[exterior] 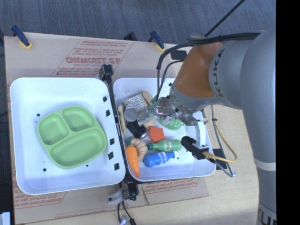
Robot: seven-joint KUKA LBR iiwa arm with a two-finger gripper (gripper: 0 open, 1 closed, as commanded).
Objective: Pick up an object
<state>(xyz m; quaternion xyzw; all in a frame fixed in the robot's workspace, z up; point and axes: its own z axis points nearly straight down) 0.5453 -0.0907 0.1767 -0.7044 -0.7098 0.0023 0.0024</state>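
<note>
Inside the right bin (206, 168), carrot (132, 159), bottles, orange block (157, 134); fingers' state unclear.

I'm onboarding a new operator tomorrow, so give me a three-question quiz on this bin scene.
1. True or false: the green divided plate lies in the left bin.
2. Which lies nearest the right bin's front wall? A) orange block B) blue bottle C) patterned box
3. Fill in: the carrot lies along the bin's ____ wall, by the divider.

Key: 1 true; 2 B; 3 left.
</note>
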